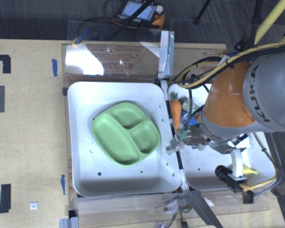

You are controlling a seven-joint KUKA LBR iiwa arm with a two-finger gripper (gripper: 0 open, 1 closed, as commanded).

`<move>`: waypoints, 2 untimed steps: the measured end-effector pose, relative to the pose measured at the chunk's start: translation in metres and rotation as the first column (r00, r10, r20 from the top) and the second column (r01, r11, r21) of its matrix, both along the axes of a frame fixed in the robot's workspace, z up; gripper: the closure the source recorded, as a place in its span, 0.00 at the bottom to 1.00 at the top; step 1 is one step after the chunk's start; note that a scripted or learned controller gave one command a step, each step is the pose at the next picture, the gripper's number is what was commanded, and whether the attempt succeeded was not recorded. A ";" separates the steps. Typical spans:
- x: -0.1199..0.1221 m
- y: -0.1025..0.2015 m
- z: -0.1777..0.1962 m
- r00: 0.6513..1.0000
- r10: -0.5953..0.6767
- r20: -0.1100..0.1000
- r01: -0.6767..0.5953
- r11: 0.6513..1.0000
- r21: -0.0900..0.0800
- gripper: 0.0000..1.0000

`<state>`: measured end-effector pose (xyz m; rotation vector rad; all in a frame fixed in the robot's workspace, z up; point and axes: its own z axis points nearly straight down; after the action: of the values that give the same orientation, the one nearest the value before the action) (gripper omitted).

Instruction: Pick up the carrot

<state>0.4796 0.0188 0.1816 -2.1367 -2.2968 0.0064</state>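
Wooden counter (28, 141) under two shallow white bins, dark floor beyond the far edge. Left bin (80, 103) holding a green divided plate (126, 133). Carrot (175, 112) lying in the right bin (204, 170), tight against the wall shared with the left bin, pointing near-to-far, green clutter just beside it. Hand (180, 139) low at the carrot's near end, close to the dividing wall, grey and orange arm (242, 99) looming over from the right. Cannot tell how the hand stands, spread or closed: wrist and cables masking it.

Likely trouble: wall crowding the carrot, leaving little room on the left side, so a grip landing on the rim instead. Tapered, smooth shape liable to slip or roll out. Neighbouring clutter possibly caught along with it.
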 end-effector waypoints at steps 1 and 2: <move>0.061 -0.046 0.000 0.997 0.071 0.004 -0.071 0.997 -0.001 0.00; 0.137 -0.028 0.001 0.952 0.305 0.006 -0.305 0.953 -0.001 0.00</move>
<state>0.6164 -0.0091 0.1823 -1.7605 -2.6034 0.0008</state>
